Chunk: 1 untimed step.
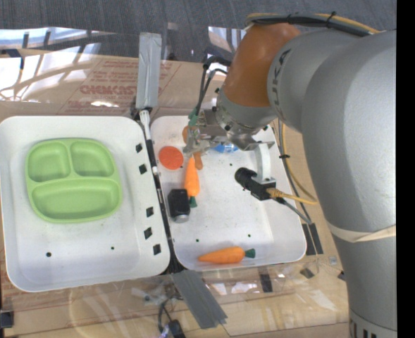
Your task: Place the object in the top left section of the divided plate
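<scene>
We see the pincer (193,145) hanging low in the right bin (277,217), at its upper left part, under the grey wrist with the orange band. Whether it stands wide or narrow we cannot tell; the wrist and cables crowd it.

Just below the pincer, perhaps touching its tip, stands a small carrot (191,177), orange, tapered, nearly upright in this view, with a green stub at its lower end. We judge this to be the object of the task, though nothing shows it gripped. It looks like moulded toy plastic: light, stiff, smooth and a little slippery. We would take it across the thick middle, fingers square to its long axis, since the taper may let it squirt out.

Just left of the pincer lies a flat orange-red disc (170,157). Below and slightly left sits a dark blocky piece (179,204). Well below, near the bin's front wall, lies a second carrot (225,255) on its side. To the right is a black cylindrical fitting (253,182).

Far to the left, in the other bin (10,245), rests the divided plate (72,181): pale green, matte, rounded corners, three hollows. Its top left section (48,162) is shallow and small.
</scene>
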Each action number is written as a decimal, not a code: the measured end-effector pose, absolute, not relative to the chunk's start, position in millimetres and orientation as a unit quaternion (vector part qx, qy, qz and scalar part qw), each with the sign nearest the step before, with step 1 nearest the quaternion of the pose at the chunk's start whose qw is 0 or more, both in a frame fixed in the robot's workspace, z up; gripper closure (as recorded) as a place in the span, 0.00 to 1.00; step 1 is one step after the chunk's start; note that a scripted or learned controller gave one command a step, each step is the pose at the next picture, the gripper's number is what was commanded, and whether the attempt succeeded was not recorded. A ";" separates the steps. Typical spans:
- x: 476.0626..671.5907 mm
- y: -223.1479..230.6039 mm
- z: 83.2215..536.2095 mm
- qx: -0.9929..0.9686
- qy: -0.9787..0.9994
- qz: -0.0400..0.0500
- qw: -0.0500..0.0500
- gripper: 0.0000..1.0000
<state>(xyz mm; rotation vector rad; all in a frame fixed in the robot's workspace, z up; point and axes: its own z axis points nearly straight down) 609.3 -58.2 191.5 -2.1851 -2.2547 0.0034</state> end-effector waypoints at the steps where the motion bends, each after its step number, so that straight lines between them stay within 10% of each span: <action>1: 595.5 37.2 217.8 -0.741 -0.672 0.001 0.001 1.00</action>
